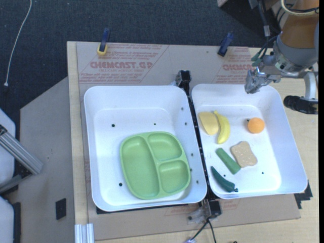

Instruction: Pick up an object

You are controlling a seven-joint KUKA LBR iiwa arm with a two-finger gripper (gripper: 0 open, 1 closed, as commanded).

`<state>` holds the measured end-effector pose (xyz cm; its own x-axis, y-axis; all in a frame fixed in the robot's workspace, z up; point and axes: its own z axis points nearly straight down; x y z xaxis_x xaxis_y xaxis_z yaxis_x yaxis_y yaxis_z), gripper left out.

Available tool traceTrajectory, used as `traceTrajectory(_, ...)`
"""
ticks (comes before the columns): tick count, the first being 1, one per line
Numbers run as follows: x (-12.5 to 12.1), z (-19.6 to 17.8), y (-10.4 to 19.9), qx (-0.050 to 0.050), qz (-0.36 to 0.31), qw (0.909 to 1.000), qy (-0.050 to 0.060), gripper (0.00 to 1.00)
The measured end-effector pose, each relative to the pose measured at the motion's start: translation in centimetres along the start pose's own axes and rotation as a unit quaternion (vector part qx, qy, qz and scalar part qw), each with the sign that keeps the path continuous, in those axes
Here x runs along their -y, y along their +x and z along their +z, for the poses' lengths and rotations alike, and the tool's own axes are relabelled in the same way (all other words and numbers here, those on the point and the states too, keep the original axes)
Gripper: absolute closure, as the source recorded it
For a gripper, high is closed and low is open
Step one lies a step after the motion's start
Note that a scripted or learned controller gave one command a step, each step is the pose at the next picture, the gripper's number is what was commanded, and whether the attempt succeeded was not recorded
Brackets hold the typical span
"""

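The right bin (283, 116) holds a yellow banana (223, 127) beside a pale yellow piece (207, 122), an orange ball (256, 125), a slice of toast (244, 154), a green stick (228, 161) and a dark teal piece (223, 180). My gripper (253, 85) hangs over the far rim of the right bin, above and behind the orange ball, with nothing seen in it. It is too small and dark to read the fingers.
The left bin (101, 110) holds a green divided plate (154, 164). Blue clamps (104, 40) (226, 44) sit at the board's far edge. A black clip (183, 78) stands between the bins.
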<state>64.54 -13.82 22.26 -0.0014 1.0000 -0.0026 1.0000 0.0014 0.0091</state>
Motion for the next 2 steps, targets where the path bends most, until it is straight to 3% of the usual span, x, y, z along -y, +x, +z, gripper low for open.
traceTrajectory(1,-0.1,0.4,0.0,0.000,0.000,1.0000,0.003,1.00)
traceTrajectory(2,1.9,-0.7,4.9,-0.002,-0.001,1.0000,0.006,1.00)
